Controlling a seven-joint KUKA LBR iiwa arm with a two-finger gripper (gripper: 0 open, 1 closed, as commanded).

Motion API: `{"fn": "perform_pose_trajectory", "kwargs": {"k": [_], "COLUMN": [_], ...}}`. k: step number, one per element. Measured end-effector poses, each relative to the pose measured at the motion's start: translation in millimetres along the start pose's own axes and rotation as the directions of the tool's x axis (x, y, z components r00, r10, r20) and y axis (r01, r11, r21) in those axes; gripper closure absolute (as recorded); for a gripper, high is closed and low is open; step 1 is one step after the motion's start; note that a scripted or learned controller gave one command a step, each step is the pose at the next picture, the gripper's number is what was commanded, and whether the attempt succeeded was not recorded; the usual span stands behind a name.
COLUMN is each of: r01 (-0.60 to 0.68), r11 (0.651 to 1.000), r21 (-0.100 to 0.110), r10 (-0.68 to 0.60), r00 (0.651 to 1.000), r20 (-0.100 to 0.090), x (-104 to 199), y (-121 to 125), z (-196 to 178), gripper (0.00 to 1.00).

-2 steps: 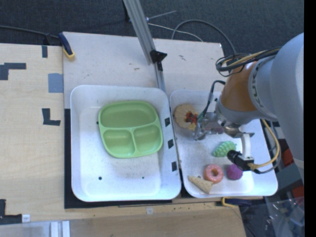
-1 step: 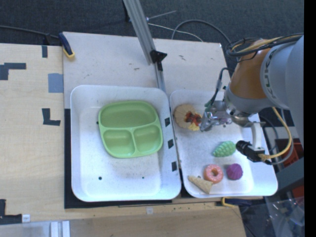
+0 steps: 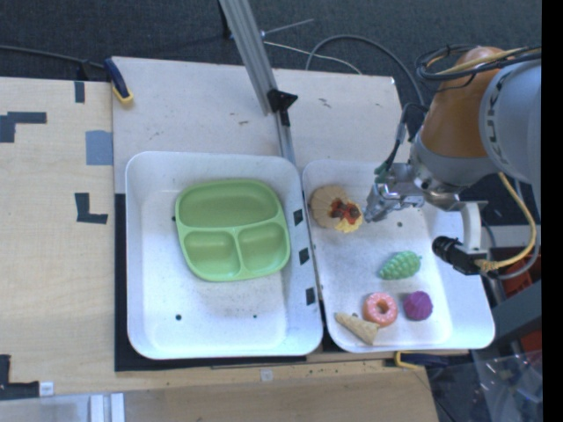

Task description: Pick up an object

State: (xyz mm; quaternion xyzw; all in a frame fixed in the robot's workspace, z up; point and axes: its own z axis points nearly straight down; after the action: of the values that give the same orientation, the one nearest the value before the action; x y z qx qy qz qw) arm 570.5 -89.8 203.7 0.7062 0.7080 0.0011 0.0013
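- The bench (image 3: 211, 104) is pale and scuffed, with a light wood-grain board (image 3: 53, 236) along its left side carrying dark tape marks.
- Beyond the far edge lies dark carpet (image 3: 106, 16), with thin cables trailing across it.
- A metal post (image 3: 251, 51) slants down from the top and ends at the seam between the two bins.
- A blue and yellow clamp (image 3: 119, 82) sits at the bench's far left corner.
- The left bin (image 3: 154, 323) holds a green divided plate (image 3: 233, 229) (three compartments, lying flat) and a scatter of dark specks.
- The right bin (image 3: 466, 323) holds the small items: a round pizza-like toy (image 3: 334, 207) near its far left corner, a green knobbly piece (image 3: 400, 265) mid-bin, a pink donut (image 3: 380, 307), a purple ball (image 3: 418, 305) just beside it, and a tan wedge (image 3: 356, 327) at the near edge.
- The gripper (image 3: 380, 202) hangs low over the right bin, just beside the pizza-like toy on its right; whether its fingers are apart or closed cannot be told, and nothing is seen between them.
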Motion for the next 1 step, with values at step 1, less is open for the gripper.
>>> {"fn": "perform_pose_trajectory", "kwargs": {"k": [1], "r01": [-0.001], "r11": [1.000], "r21": [0.003], "r10": [0.001], "r00": [1.000], "r20": [0.000], "x": [0.5], "y": [0.6], "z": [-18.4], "gripper": [1.00]}}
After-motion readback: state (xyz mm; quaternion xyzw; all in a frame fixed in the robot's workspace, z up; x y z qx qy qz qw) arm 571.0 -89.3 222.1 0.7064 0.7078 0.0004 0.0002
